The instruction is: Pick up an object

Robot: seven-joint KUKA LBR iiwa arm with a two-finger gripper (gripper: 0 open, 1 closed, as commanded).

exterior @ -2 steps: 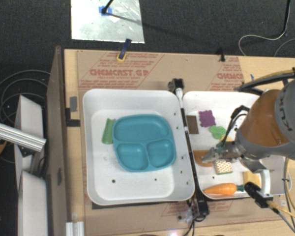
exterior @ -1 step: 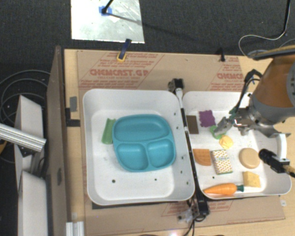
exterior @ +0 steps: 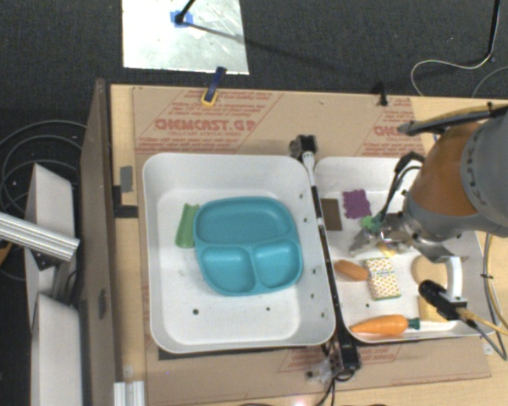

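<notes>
Bench (exterior: 237, 112) covered with brown printed cardboard, filling the middle of the frame, edged by dark floor at the top. Two shallow white bins directly on it, side by side and touching: left bin (exterior: 165, 227) at centre, right bin (exterior: 356, 180) at centre right. Yellow-and-blue clip (exterior: 212, 87) on the upper edge.

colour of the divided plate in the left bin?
Teal-blue divided plate, clearest in the camera view.

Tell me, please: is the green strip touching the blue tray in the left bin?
Touching. The camera view shows the green strip lying directly against the left edge of the blue tray, with no white bin floor between them.
</notes>
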